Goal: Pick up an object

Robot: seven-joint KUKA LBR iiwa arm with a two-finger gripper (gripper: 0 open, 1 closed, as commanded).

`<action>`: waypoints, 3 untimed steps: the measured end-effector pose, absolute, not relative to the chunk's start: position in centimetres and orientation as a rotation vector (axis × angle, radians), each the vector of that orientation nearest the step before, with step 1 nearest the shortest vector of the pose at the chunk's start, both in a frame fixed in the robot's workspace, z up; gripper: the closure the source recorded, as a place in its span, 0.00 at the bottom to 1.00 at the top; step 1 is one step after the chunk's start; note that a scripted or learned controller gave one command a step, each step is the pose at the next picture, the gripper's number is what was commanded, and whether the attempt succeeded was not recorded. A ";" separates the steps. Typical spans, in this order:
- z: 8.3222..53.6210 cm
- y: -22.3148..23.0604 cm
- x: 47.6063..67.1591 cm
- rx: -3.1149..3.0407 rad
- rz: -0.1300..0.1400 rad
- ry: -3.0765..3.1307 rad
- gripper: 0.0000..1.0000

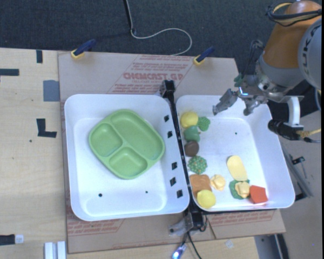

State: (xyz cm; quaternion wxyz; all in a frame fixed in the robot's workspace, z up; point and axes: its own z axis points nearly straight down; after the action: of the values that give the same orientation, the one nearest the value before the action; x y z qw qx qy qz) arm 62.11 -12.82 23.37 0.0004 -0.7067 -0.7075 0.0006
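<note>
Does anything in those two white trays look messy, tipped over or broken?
Nothing looks spilled or damaged. The green divided plate lies skewed in the left white bin. The toy foods, such as the yellow lemon-shaped piece, crowd the right white bin's left side and near corner.

Small toy foods lie in the right bin [270,144], mostly along its left wall and near edge. From far to near: a yellow lemon [189,118] touching green broccoli [203,124], a brown ball [191,148], a green leafy piece [197,164], an orange block [200,182], a yellow ball [206,199]. A pale yellow oval [237,168] and a red block [258,194] lie towards the right.
</note>
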 end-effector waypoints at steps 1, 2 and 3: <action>18.9 -5.3 58.0 -2.209 0.006 -2.223 0.00; 19.0 -0.9 49.9 -2.212 0.007 -2.219 0.00; 20.0 -1.2 50.2 -2.217 0.005 -2.221 1.00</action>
State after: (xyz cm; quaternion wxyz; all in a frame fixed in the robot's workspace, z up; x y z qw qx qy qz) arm 50.21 -1.15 20.02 0.0019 -0.7064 -0.7078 0.0016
